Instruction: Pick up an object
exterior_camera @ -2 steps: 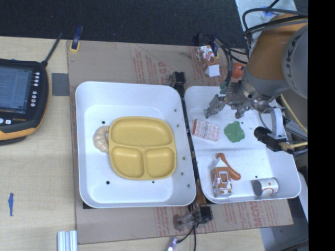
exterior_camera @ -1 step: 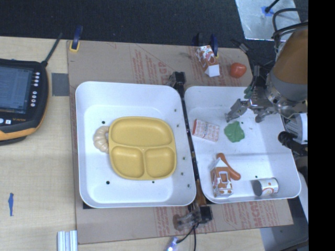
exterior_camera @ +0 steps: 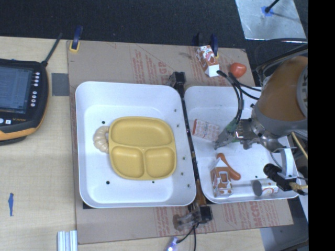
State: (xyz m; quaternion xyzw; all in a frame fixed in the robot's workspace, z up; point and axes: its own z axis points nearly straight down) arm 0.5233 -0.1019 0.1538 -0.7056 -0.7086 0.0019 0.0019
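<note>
We note the grey two-finger gripper [exterior_camera: 224, 139] low over the right white bin [exterior_camera: 209, 95], fingers spread apart and holding nothing. The flat red-and-white paper packet [exterior_camera: 205, 129] lies just to its left, long axis slanting across the bin. Nearer the front, a small house-shaped carton [exterior_camera: 222, 179] and orange sausage-shaped toy [exterior_camera: 229, 167] crowd the space; we judge they could snag a descent.

Two white bins sit side by side on the worktop [exterior_camera: 42, 192]. The left bin [exterior_camera: 94, 182] holds a yellow divided tray [exterior_camera: 142, 147] with a pale, lumpy item [exterior_camera: 100, 138] touching its left edge. Over the right bin [exterior_camera: 209, 101] the arm's tool [exterior_camera: 229, 137] hangs low near a flat packet [exterior_camera: 205, 129]. Closer to the front lie a small carton [exterior_camera: 222, 180], an orange sausage-shaped piece [exterior_camera: 229, 167] and a tube [exterior_camera: 266, 188].
</note>
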